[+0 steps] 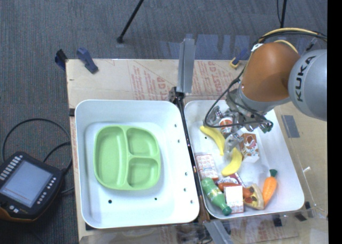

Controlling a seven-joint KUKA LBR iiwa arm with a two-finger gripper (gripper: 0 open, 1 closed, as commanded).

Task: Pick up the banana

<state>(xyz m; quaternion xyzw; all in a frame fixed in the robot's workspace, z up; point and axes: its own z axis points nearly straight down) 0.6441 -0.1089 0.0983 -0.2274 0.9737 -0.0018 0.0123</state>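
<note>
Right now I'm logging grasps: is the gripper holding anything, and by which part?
Cannot be told: the gripper hangs over the bananas, its grip hidden.

Tool over banana (right bin)

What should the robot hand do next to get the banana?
Probably drop straight down a little. The gripper hangs over the right bin, right above the banana, which lies bent among a carrot, a green bottle and small cartons. From this view the banana doesn't look lifted yet, so lowering onto its middle seems the best next bit.
</note>
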